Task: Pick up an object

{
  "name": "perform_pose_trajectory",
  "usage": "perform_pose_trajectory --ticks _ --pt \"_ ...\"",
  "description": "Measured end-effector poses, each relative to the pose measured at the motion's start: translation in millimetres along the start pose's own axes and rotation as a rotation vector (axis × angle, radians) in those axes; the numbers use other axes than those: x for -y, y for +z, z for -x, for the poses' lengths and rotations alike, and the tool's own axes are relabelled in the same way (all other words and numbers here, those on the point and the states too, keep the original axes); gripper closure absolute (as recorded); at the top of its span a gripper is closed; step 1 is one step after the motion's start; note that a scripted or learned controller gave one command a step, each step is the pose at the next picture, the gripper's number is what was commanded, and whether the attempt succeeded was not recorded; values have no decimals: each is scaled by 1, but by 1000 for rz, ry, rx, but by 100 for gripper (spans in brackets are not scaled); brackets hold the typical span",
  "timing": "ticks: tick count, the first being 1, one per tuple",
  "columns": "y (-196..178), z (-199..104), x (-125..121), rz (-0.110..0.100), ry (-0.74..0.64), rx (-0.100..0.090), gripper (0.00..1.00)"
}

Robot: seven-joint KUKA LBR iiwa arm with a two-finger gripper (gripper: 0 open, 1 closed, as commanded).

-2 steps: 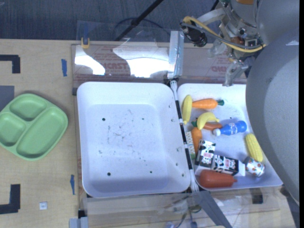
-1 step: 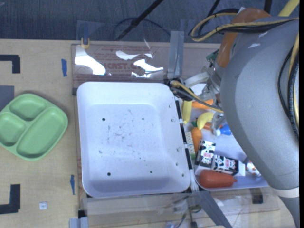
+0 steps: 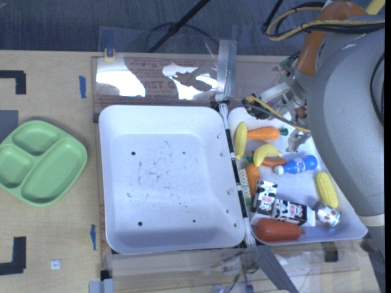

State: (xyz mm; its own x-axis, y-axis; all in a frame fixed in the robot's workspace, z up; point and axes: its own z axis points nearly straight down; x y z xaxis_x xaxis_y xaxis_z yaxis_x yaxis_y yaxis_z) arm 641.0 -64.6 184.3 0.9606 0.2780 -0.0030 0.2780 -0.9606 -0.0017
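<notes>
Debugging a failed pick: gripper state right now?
Gripper: over the right bin near the carrot; open or shut cannot be told.

Green tray on the worktop

A green divided plate (image 3: 40, 162) sits on the wooden worktop (image 3: 49, 237), well left of the bins, with blue tape strips (image 3: 82, 86) nearby.

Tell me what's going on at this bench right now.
A grey robot arm reaches in from the right over the right bin, which holds toy food: a corn cob, a carrot, bananas, a blue bottle and a red sausage. Nothing appears lifted yet. The left bin sits beside it, and a green divided plate lies on the bench.
</notes>
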Motion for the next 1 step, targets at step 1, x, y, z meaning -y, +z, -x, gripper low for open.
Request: perform_pose_trajectory --ticks 1 --pt "1 43 75 -2 -183 2 0"
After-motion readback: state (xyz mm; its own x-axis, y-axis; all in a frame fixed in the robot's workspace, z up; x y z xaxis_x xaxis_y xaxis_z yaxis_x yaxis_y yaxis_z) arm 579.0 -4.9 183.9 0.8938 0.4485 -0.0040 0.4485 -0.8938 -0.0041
